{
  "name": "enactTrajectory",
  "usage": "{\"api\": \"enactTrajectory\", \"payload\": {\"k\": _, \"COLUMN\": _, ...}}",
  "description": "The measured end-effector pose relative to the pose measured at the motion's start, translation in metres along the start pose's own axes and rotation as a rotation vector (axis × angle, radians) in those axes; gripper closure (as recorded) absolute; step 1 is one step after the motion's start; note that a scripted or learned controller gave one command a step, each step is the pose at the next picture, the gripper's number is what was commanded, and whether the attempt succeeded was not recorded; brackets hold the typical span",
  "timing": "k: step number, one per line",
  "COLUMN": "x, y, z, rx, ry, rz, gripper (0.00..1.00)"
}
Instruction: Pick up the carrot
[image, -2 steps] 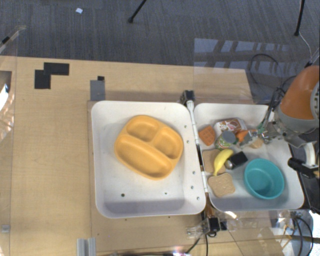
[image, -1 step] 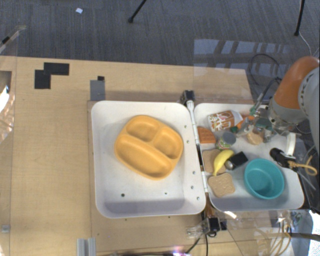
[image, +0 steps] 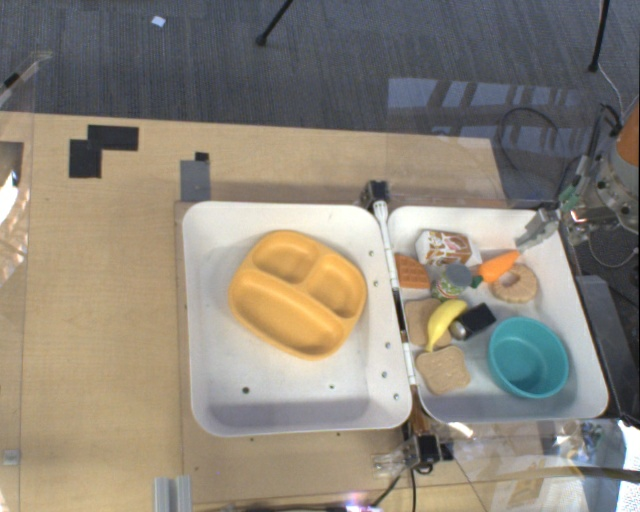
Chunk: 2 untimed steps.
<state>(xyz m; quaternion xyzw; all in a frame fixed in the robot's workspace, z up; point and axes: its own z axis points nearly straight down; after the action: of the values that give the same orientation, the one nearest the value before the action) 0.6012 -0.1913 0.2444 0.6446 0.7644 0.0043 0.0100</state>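
The small orange tapered carrot (image: 499, 266) lay in the upper middle of the right shallow white plastic bin (image: 590, 395), pointing up and to the right. Its lower end touched a grey angular piece (image: 457, 275), and a round beige ridged biscuit with a hole (image: 516, 286) sat just below it.

The claw (image: 535, 227) hung at the upper right of the frame, over the right bin's top right corner and near the carrot's tip but apart from it. Whether it was released or clenched could not be told; nothing was visible in its grip.

Left of the carrot stood a small white printed carton (image: 441, 245), with a flat brown wafer-like slab (image: 409, 271) beside the bin's left wall. Lower down lay a smooth yellow banana (image: 441, 321), a black block (image: 475, 320) touching it, a tan toast-shaped slice (image: 443, 371) and a glossy teal round bowl (image: 528, 357). These items crowded the bin's left and centre, leaving bare floor along its right and bottom edges.

The left shallow white bin (image: 215, 400) held 1 yellow plastic plate with 3 compartments (image: 298, 293), tilted in the frame, with open white floor all around it. Both bins sat on the pale wooden table (image: 90, 330).
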Motion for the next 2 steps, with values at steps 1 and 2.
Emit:
{"api": "enactTrajectory", "payload": {"k": 1, "x": -0.003, "y": -0.034, "z": 0.145, "rx": 0.026, "ry": 0.013, "rz": 0.394, "gripper": 0.0}}
{"api": "enactTrajectory", "payload": {"k": 2, "x": 0.005, "y": 0.019, "z": 0.159, "rx": 0.016, "ry": 0.005, "rz": 0.55, "gripper": 0.0}}
